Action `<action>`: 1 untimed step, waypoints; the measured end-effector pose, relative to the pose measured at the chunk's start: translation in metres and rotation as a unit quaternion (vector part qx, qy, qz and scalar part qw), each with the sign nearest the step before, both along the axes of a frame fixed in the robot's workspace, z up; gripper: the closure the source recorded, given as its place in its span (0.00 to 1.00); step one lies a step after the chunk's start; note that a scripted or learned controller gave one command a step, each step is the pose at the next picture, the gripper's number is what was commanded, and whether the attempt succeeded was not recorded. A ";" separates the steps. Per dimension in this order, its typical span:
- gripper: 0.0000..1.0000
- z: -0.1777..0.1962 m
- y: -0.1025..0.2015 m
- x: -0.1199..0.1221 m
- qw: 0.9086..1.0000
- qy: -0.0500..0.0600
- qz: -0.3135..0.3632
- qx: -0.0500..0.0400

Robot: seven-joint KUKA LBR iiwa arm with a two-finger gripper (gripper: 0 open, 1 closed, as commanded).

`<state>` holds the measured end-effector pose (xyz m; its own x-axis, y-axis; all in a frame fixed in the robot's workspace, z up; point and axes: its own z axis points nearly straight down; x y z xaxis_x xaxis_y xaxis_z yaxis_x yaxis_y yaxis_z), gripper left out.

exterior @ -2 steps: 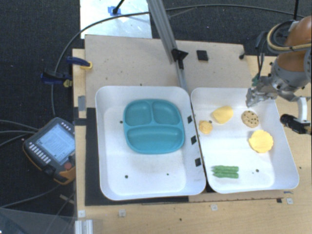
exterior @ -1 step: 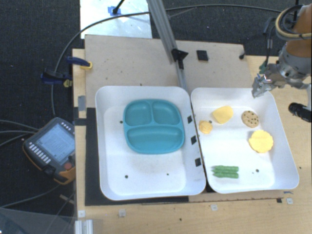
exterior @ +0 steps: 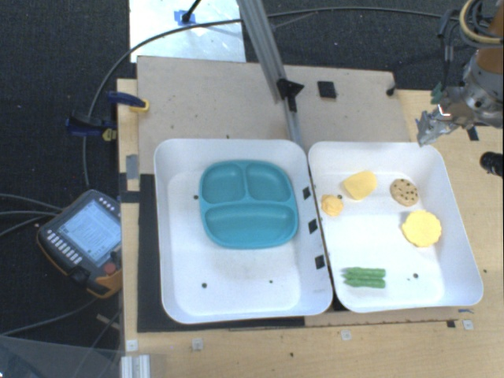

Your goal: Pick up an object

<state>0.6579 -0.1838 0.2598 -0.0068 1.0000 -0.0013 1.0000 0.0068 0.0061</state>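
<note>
The right bin (exterior: 453, 290) holds several food pieces. A pale yellow wedge (exterior: 359, 185) lies near its back, with a small yellow-orange round piece (exterior: 332, 205) to its left. A brown speckled cookie (exterior: 404, 191) sits to the right of the wedge. Below the cookie lies a yellow disc (exterior: 421, 228). Green beans (exterior: 364, 277) lie near the bin's front. My gripper (exterior: 429, 130) hangs at the far right, above and just outside the right bin's back right corner, away from all the pieces. Nothing shows between its fingers.
The left bin (exterior: 177, 290) bears a teal divided plate (exterior: 248, 204). A slanted metal pole (exterior: 268, 50) crosses the back of the bench. A teach pendant (exterior: 81, 236) and cables lie on the floor to the left.
</note>
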 end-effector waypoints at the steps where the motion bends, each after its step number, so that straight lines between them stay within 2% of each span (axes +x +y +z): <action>1: 1.00 0.006 0.049 -0.005 1.000 0.002 0.000 0.001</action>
